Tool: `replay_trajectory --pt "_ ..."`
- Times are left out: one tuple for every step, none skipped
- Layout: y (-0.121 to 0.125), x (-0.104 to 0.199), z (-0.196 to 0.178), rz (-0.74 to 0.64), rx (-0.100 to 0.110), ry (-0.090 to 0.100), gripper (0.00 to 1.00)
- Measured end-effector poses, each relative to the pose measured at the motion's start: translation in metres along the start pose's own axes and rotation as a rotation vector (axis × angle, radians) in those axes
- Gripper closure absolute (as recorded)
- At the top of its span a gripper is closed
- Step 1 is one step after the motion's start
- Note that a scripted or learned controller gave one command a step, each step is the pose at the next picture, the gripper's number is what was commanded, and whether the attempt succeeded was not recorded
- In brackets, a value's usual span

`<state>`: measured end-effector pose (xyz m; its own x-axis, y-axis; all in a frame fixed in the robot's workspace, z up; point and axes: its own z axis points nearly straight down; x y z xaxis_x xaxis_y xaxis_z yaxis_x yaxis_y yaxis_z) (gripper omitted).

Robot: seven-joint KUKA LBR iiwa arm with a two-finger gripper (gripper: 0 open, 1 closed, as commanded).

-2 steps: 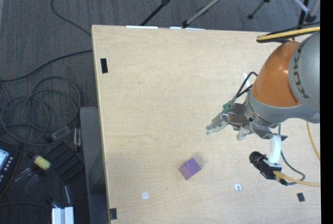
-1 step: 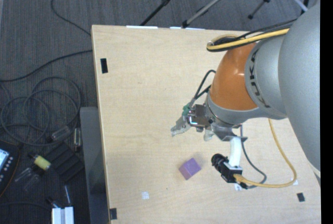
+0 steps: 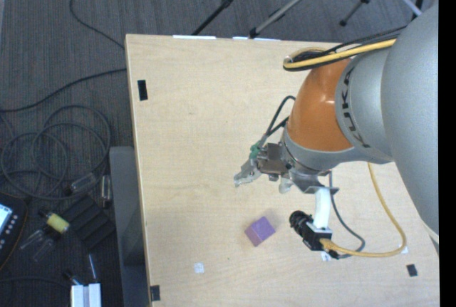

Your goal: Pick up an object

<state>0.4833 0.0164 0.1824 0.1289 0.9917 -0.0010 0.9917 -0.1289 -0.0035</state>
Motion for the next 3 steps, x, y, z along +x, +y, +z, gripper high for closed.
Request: replay_trajectory --pt "0.0 0.0 0.0 0.0 0.0 0.0 0.0" --pt "0.036 0.033 -0.013 -0.043 0.001 -0.001 0.0" --pt "-0.006 0.039 0.0 0.041 0.003 -0.003 0.0"
